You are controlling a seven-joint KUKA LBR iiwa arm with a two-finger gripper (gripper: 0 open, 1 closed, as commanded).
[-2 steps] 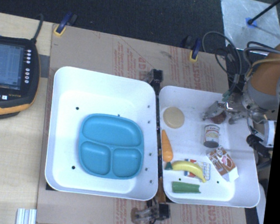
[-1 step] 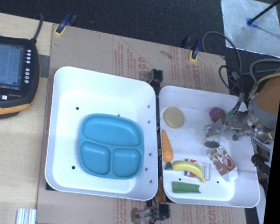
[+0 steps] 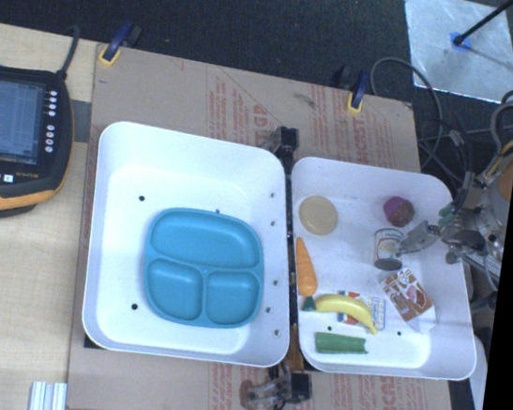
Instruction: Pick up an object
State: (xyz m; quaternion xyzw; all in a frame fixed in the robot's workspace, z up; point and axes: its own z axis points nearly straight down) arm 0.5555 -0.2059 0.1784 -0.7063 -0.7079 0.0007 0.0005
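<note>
The right bin [image 3: 443,363] holds a tan round disc [image 3: 318,215], a purple plum [image 3: 399,211], an orange carrot [image 3: 305,265], a yellow banana [image 3: 348,309], a green piece [image 3: 341,344] and a printed snack packet [image 3: 407,293]. A small can [image 3: 385,240] lies near the bin's middle. My gripper [image 3: 404,247] reaches in from the right edge and hangs low over the can, just below the plum and above the packet. Nothing shows held in it.
The left bin [image 3: 120,161] contains a blue divided plate [image 3: 202,266]. A teach pendant [image 3: 5,140] lies on the bench at far left. Cables and clamps sit behind the bins, around [image 3: 397,77].
</note>
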